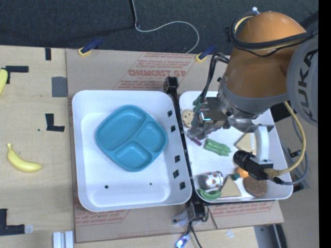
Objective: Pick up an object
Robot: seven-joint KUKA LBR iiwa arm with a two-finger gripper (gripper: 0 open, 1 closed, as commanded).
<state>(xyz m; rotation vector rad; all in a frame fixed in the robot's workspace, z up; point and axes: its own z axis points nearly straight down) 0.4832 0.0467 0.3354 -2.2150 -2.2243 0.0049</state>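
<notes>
My gripper (200, 124) hangs low over the back left part of the right bin (282, 138), under the grey and orange wrist. Just below it lie a small purple thing (195, 135) and a green pickle-shaped toy (216, 148). A round speckled cookie (187, 117) lies to its left, by the bin wall. Along the front of this bin are a silver and red can (211, 180), a green curved piece (209, 194), a tan wedge (231, 189) and a brown disc (255, 187). A pale bread slice (245, 142) lies to the right.
The left bin (85, 138) holds a blue divided plate (132, 137). A yellow banana (21, 160) lies on the bench far left, outside the bins. A black divider with clips (177, 138) runs between the two bins.
</notes>
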